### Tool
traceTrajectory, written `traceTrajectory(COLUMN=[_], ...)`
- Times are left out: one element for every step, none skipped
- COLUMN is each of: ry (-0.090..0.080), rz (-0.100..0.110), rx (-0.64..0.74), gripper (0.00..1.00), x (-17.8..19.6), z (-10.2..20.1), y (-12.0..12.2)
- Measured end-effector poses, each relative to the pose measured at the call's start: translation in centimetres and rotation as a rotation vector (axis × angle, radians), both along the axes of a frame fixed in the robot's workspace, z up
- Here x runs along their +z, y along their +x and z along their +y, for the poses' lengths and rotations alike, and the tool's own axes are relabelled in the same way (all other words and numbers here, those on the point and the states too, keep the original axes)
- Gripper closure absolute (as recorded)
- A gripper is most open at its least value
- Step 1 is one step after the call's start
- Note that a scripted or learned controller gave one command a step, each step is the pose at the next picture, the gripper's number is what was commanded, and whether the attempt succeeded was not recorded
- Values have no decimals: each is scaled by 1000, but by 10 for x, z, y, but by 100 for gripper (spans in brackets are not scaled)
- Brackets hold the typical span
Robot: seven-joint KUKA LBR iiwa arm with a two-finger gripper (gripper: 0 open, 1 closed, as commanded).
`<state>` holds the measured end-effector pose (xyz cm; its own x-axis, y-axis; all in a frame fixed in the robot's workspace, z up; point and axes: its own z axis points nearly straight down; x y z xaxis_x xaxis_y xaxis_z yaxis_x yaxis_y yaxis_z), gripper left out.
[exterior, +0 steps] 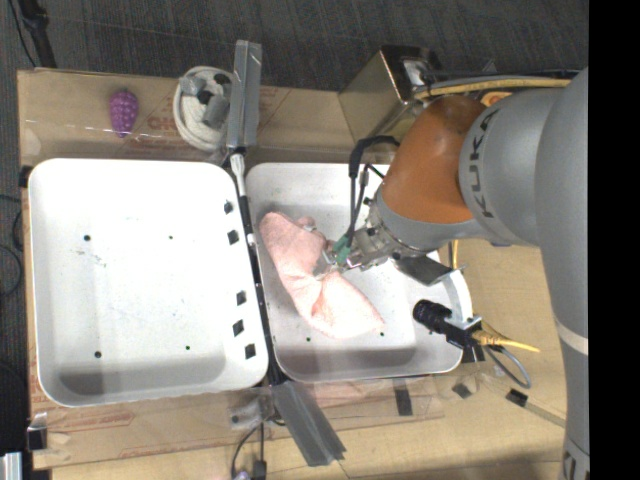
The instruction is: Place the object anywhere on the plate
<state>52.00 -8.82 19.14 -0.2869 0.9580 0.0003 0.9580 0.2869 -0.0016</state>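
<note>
Grey arm (520, 158) bends over right bin (300, 183), claw (335, 258) pinching pink cloth (315, 283)

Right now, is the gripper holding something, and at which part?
It cannot be told. The gripper sits at the pinched middle of the pink cloth in the right bin.

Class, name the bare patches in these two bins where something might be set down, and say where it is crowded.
The left bin has a bare floor, wall to wall. The right bin is crowded: the pink cloth and the tool fill its middle, leaving bare floor along its back wall.
</note>
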Motion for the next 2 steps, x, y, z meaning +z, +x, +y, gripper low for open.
traceTrajectory(ry=[1,1], rz=[0,3], rx=[6,412], gripper=[100,100], x=[40,43], z=[0,61], y=[1,4])
